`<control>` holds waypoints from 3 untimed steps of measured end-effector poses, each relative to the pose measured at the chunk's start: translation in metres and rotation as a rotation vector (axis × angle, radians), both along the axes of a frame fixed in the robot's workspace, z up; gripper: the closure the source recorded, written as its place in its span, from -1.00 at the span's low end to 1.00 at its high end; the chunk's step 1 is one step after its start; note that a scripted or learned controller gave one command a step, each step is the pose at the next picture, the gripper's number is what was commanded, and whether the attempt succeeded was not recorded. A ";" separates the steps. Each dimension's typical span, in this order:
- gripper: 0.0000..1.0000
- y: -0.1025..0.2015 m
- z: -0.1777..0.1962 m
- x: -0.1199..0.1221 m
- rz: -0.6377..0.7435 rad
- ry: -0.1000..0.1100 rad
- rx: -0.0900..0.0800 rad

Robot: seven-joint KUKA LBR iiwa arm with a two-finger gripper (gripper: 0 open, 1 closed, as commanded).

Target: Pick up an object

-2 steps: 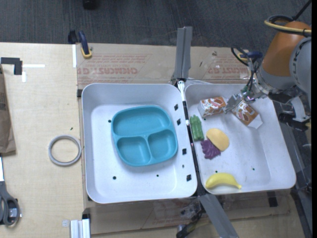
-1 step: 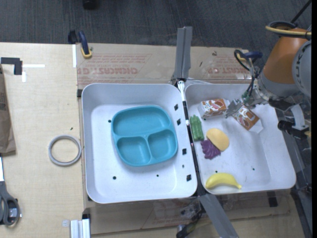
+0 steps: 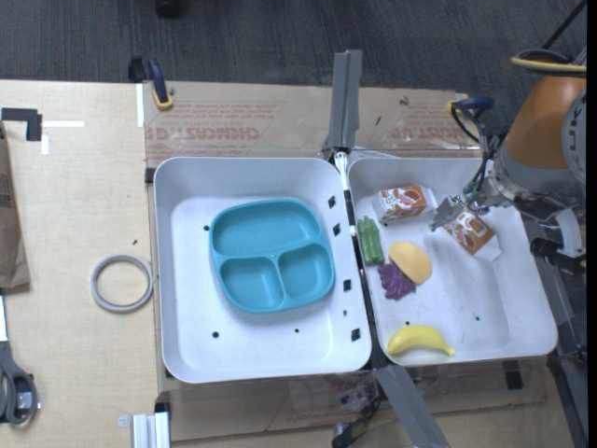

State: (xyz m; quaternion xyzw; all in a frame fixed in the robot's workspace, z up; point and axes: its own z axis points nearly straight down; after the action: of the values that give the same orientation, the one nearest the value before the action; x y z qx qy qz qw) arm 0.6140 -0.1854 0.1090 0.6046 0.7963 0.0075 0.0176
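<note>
Well left of the jaws (image 3: 448,215) your blue tray (image 3: 271,255) fills the other bin (image 3: 177,278). Nearer on that side lie a snack packet (image 3: 403,202), green pod (image 3: 371,241), yellow chip (image 3: 411,260), purple scrap (image 3: 396,283) and banana (image 3: 419,341). Just right of them sits a second packet (image 3: 472,232); descend squarely over it. I cannot tell whether the jaws are apart, since their tips blur into the wrapper.

brown-white packet (image 3: 474,234) flat in right bin, near hand (image 3: 451,212).
</note>
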 end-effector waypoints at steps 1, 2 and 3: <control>-1.00 0.022 0.000 -0.034 -0.142 -0.005 0.001; -1.00 0.034 -0.016 -0.010 -0.145 0.033 0.010; -1.00 -0.005 0.065 -0.100 0.098 0.039 0.007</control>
State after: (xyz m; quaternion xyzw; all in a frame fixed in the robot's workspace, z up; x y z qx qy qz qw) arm 0.5142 -0.1905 0.1740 0.5649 0.8252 -0.0005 -0.0002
